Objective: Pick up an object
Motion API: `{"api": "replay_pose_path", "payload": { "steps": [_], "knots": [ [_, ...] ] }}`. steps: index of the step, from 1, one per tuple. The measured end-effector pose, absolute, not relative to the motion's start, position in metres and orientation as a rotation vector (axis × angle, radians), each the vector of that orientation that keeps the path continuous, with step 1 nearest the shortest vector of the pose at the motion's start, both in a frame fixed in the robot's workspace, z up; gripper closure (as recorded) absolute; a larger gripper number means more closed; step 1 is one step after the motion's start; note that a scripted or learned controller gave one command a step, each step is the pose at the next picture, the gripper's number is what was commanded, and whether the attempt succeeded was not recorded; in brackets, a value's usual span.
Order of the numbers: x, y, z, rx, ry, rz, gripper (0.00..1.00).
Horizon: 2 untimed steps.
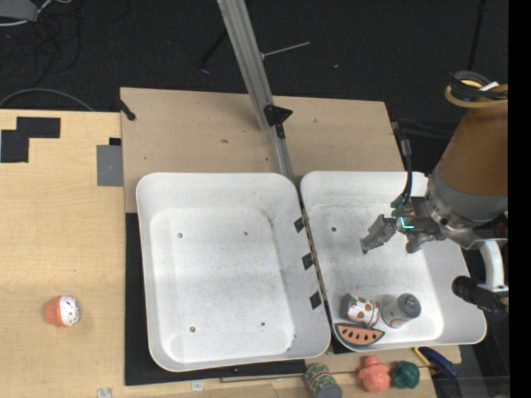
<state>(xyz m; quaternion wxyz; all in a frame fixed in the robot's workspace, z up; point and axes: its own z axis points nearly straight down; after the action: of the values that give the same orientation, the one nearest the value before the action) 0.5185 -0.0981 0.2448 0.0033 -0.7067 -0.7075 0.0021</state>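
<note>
Bins sit side by side on the tabletop (207,131), both shallow and white, seen from above at a slant. The left bin (158,197) has nothing but a few dark specks on its floor. The right bin (348,191) carries a small cluster at its near edge: a white cup with red spots (360,310), a grey round object (403,308) just beside it, and a watermelon slice toy (360,336) lying over the rim below them. The arm (477,160) comes in from the right, its orange band above the grey wrist, and the gripper (392,233) hangs over the middle of the right bin, well apart from that cluster. Its fingers (375,237) look spread, one dark finger angled down to the left and another shorter one beside it, with nothing between them; a small teal light shows at the wrist. Just outside the bins on the near side lie a dark cylinder (317,379), a pink lumpy toy (373,374) and a green one (405,375) touching it. Far off to the left, on the pale wooden surface (50,222), rests a small orange and white ball (62,311). A grey metal rail (253,73) slants up from between the bins.
</note>
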Motion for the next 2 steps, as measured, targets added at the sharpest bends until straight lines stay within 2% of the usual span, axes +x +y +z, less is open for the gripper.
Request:
{"api": "replay_pose_path", "payload": {
  "steps": [1,2],
  "knots": [
    [0.519,-0.100,0.247,-2.223,-2.217,0.002,0.00],
    [0.519,-0.098,0.182,-2.216,-2.215,0.009,0.00]
  ]
}}
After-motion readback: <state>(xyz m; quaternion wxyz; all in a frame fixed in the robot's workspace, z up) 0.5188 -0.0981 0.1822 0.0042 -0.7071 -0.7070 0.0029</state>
